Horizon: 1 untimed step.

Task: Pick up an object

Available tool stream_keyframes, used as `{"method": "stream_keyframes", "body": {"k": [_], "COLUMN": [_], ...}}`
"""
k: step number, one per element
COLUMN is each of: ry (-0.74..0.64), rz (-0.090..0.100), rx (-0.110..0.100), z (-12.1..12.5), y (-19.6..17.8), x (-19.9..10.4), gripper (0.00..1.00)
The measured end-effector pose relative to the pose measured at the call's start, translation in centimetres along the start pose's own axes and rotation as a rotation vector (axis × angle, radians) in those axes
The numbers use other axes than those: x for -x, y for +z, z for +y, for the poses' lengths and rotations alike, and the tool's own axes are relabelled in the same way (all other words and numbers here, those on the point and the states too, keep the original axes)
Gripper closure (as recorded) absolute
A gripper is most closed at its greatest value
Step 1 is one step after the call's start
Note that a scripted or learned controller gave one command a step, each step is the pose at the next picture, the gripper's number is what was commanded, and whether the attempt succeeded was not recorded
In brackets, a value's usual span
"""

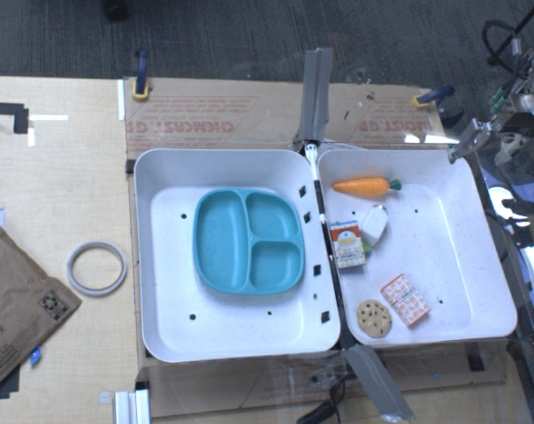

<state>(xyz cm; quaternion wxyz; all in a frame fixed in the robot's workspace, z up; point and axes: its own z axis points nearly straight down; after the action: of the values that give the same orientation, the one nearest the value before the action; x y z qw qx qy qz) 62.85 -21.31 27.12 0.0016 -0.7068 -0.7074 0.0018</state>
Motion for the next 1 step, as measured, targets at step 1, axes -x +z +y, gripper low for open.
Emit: {"method": "stream_keyframes", "body": {"k": [1], "ry": [-0.035], "rz": [0.002], "rx": [-0.011], "z": [2.8], "y": [18.38], "x": [-4.73], "gripper": [0.0]}}
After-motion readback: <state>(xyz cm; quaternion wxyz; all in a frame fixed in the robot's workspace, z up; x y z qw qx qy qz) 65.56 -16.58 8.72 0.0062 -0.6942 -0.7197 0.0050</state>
